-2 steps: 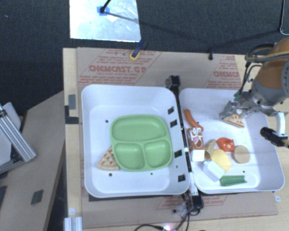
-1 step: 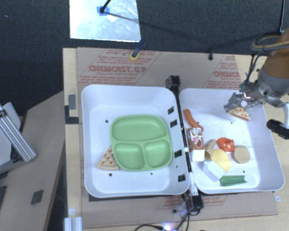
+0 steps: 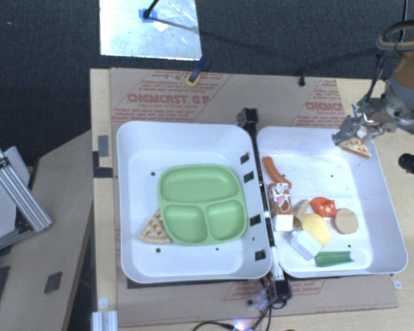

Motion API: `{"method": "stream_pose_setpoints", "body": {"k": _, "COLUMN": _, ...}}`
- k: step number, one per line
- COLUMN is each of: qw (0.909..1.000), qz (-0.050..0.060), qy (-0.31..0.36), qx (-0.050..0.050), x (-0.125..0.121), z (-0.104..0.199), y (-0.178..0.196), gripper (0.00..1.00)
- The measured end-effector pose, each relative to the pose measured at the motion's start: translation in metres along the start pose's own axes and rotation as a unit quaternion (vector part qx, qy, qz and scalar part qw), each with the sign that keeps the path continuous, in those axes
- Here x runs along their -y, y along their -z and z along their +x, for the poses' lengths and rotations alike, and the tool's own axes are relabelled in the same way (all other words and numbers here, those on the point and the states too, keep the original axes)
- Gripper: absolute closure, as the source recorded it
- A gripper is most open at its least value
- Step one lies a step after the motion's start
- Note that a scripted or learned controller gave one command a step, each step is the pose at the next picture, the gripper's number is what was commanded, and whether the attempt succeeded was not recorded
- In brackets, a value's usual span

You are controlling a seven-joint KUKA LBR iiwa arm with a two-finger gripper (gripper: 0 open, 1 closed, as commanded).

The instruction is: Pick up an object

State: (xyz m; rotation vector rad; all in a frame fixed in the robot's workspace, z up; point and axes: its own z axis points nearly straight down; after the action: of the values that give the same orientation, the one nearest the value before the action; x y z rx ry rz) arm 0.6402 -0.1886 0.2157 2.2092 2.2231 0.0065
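The shallow white right bin (image 3: 379, 185) has lots of bare floor in its upper half. Its toys bunch up near the bottom left corner: a long orange hot dog (image 3: 276, 170), a red tomato (image 3: 322, 205), a yellow lemon (image 3: 317, 229), a round brown cookie (image 3: 346, 221) and a green bean pod (image 3: 333, 258). The shallow white left bin (image 3: 134, 150) holds a green plastic tray with three parts (image 3: 200, 204), and a waffle-patterned pizza slice (image 3: 154, 229) sits touching the tray's lower left edge. The cardboard sheet (image 3: 276, 92) under both bins says "CHEMCAST GP" in red letters. The grey gripper (image 3: 359, 129) hangs over the right bin's top right corner. A small tan pizza slice (image 3: 357, 146) is pinched between its fingers, lifted above the rim.
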Motion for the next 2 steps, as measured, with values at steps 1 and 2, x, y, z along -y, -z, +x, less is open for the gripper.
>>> {"method": "stream_pose_setpoints", "body": {"k": 1, "qw": 1.0000, "qz": 0.002, "qy": 0.000, "qx": -0.001, "x": -0.001, "z": 0.000, "y": 0.010, "gripper": 1.00}}
{"method": "stream_pose_setpoints", "body": {"k": 2, "qw": 1.0000, "qz": 0.004, "qy": 0.002, "qx": -0.002, "x": 0.002, "z": 0.054, "y": -0.001, "gripper": 1.00}}
